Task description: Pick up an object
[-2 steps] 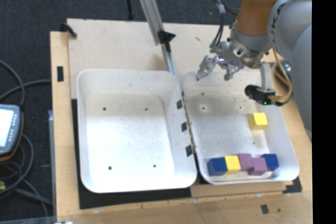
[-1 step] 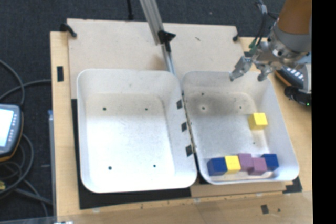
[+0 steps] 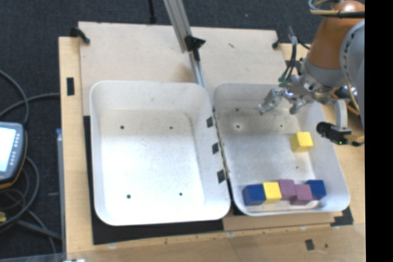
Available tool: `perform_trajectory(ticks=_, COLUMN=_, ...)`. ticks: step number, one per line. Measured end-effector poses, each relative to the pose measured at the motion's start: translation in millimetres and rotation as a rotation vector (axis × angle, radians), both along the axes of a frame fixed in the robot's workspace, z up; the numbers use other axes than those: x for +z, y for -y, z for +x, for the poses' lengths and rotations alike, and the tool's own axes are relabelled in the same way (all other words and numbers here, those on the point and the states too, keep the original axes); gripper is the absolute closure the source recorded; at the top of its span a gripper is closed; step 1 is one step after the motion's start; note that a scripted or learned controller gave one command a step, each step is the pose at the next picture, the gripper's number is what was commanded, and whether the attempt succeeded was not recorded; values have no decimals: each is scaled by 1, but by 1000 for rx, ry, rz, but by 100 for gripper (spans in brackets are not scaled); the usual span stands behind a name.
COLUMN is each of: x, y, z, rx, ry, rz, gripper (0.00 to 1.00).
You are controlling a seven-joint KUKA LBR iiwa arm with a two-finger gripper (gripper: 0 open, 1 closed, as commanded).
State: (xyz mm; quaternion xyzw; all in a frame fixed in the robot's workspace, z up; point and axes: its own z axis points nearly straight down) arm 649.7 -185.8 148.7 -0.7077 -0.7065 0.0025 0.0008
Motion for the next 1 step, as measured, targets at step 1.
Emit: perform_trajectory(ticks=1, x=-53, y=-4, z=-17, rx=2, ry=4, rz=0, gripper=0)
